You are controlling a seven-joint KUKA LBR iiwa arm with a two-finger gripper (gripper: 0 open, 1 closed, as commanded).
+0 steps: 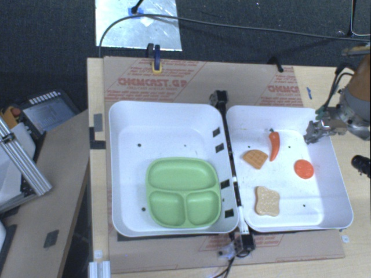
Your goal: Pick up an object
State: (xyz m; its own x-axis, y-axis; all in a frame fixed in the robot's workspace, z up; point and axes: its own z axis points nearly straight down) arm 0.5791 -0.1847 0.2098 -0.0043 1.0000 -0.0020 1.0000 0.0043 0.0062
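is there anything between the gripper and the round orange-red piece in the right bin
Nothing visible. The gripper sits at the right bin's far right rim, and only bare white floor separates it from the round orange-red disc. The red chilli pepper lies off to the left, clear of that path.

One fixed camera stood above the bench, looking down at a slant.

It took in both white bins whole: the left bin (124,126) filled the centre-left of the frame, the right bin (330,178) the centre-right, with the bench's far edge running across the upper third and dark floor beyond it. The view sat back far enough (no part of either bin was cropped) to catch a side table (58,178) at the left edge and the arm (353,97) entering at the right edge of the frame.
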